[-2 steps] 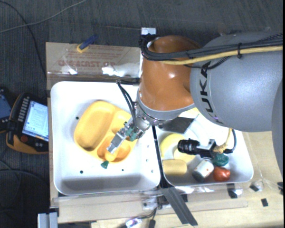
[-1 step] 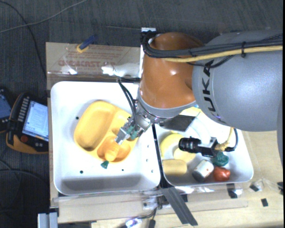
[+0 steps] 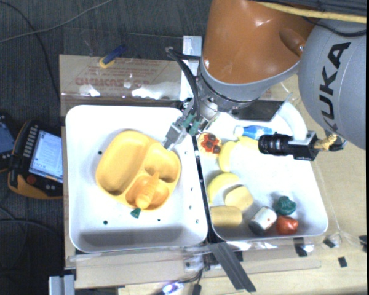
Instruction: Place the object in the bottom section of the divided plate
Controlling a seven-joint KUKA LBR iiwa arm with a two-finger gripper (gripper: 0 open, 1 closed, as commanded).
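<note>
arm reaching left, wrist angled downward

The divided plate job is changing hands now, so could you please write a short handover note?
End effector: at the upper right rim of the yellow divided plate in the left bin; finger state unclear.
A yellow object with a green tip lies in the plate's bottom section, so placement looks done.
The other toy foods remain in the right bin.
Left: withdraw the arm and confirm.
</note>
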